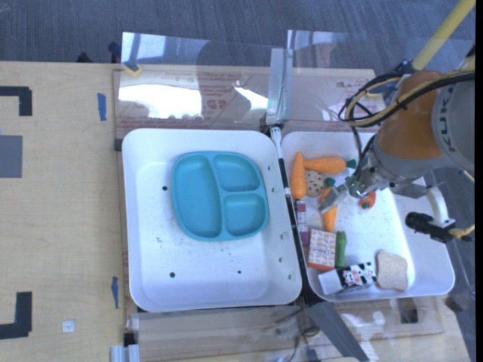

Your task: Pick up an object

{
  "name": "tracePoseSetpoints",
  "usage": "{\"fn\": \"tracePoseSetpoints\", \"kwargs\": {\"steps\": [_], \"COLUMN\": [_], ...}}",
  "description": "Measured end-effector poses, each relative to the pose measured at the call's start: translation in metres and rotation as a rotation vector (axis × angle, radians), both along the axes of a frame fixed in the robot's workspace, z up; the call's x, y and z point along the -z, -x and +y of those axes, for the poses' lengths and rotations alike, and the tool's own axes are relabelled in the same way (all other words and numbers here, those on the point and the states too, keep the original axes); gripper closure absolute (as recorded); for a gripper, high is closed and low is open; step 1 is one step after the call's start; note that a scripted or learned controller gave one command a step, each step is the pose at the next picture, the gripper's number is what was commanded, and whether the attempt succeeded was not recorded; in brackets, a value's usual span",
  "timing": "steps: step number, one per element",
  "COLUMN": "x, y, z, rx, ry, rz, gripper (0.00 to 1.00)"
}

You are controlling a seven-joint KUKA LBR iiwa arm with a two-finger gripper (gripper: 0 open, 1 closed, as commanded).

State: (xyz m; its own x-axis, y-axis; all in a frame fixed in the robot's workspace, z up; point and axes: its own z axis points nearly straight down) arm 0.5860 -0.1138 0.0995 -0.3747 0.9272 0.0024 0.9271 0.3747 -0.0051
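Camera view: your claw is down in the right bin, arm coming in from the right w/ the orange band above it. You can't tell how far the claw is open, or whether it has hold of anything; the wrist covers too much and the tips blur into the clutter.

Candidates, relative to the claw:
- small carrot just below it, prob. touching or nearly so
- cheese just to its left
- long carrot just above, lying across
- upright carrot further left, by the bin wall
- red bit just right, tucked under the wrist
- box and green piece below, near
- bread and cow-print item well below-right

Left bin, well to the claw's left, holds a blue plate; not your concern.

Step, as a judgement: you're at the descend/grasp stage, no lift yet. Likely target is the small carrot or cheese. Next move calls for a firm close on one item only, then a straight lift. The pile is tight, so watch for pinching two things or nudging the carrot aside. Confirm the item is between the tips before you count it.
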Motion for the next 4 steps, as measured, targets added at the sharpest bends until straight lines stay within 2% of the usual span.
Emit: {"fn": "tracePoseSetpoints", "kwargs": {"steps": [1,2,3,4], "x": [-0.014,0.004,-0.141,-0.146], "y": [-0.003,0.035,-0.018,-0.005], "z": [0.001,-0.046,0.005,0.046], "rx": [0.000,0.190,0.337,0.461], "ry": [0.000,0.001,-0.001,0.001], "rz": [-0.011,-0.017,-0.019,-0.004], "gripper": [1.00,1.00,1.00,1.00]}}
